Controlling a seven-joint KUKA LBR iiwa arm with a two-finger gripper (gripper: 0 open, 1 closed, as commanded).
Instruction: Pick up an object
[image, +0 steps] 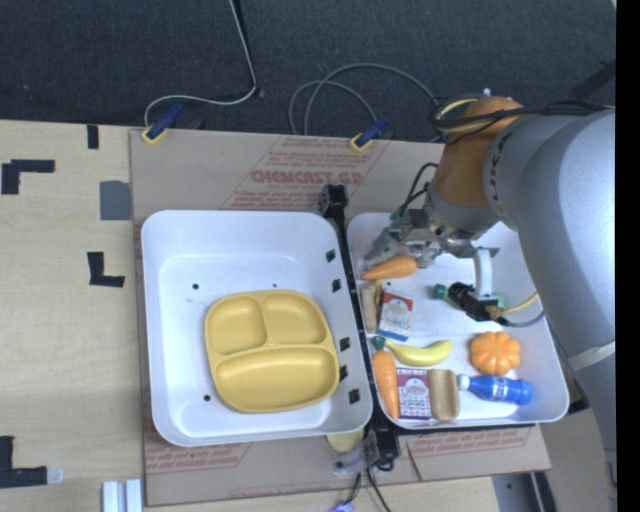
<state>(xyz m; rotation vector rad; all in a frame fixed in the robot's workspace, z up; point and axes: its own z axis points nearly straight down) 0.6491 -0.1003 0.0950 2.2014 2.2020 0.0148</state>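
the hand (415, 243) sits low at the far end of the right bin (556, 375), its metal parts just above a small orange carrot (390, 268) that lies near the bin's left wall; whether its grip is open or closed cannot be told from here, and nothing can be seen held in it. the carrot looks like the likeliest pick, so the step in hand seems to be closing in on it: come straight down, centre across its narrow width, and keep off the bin wall and the small carton (396, 312) just beside it. the rest of that bin is crowded, with a banana (424, 352), a little pumpkin (495, 352), a blue bottle (495, 388) and a second carrot (385, 382) at the near end. the left bin (160, 250) holds a yellow divided tray (272, 350). both bins rest on brown cardboard (250, 170) over the pale wooden bench (60, 350), with cables (340, 85) trailing across dark carpet (100, 50) behind.
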